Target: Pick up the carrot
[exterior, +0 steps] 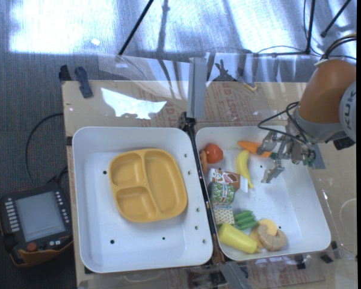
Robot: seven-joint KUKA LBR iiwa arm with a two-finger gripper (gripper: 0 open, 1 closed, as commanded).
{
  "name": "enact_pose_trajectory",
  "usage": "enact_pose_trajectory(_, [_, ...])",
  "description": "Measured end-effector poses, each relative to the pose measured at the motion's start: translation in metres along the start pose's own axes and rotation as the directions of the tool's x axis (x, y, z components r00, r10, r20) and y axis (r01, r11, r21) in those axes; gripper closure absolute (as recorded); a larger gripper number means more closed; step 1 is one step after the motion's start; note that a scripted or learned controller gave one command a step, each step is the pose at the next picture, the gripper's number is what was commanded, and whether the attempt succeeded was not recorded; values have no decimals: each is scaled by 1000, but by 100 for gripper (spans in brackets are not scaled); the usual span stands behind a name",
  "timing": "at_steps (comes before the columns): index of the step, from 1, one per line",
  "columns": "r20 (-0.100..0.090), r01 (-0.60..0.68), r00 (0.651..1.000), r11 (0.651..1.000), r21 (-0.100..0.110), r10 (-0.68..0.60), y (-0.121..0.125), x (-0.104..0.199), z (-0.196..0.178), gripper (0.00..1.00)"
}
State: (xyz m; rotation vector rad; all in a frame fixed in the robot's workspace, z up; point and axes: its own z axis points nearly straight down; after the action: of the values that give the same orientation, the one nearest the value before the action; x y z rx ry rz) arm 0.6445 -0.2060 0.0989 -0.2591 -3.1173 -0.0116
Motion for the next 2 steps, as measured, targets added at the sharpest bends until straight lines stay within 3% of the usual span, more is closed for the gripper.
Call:
enact_pose_trajectory(1, [12, -261, 965, 965, -12, 261, 6, 0, 4, 0])
enact_pose_trajectory(2, [28, -257, 966, 966, -10, 257, 6, -3, -9, 100])
